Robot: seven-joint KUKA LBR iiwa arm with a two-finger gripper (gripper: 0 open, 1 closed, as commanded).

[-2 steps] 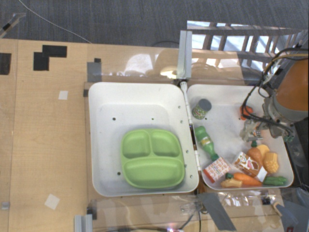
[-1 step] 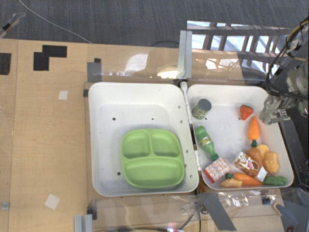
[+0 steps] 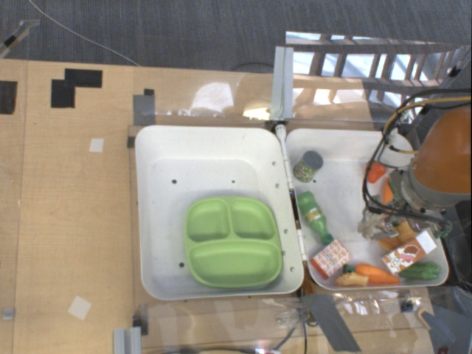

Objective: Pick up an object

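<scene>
Candidate object: the task names none; judging by where the arm [image 3: 439,161] hangs, the likeliest target is the clutter at the right bin's near right corner, under the wrist.
Object location: a small red-and-white carton [image 3: 404,257] lies just below the wrist, beside a dark green vegetable [image 3: 422,272] against the bin's near wall.
Handling: these look like light toy groceries. The carton is probably stiff card with flat faces, best pinched across its short sides. The green vegetable looks smooth and rounded, likely to slip unless taken across its middle.
Other picks: a carrot [image 3: 369,274] and a patterned box [image 3: 330,257] lie along the near wall, touching or nearly so; a green bottle [image 3: 314,217] lies on its side near the divider; a small can [image 3: 306,167] sits farther back, well apart from the rest and easiest to reach cleanly.
Gripper: hidden beneath the orange band and cables; I cannot tell its state.
Right bin [image 3: 343,150]: holds all the small items.
Left bin [image 3: 158,198]: holds a green divided plate [image 3: 233,242] toward its near side.
</scene>
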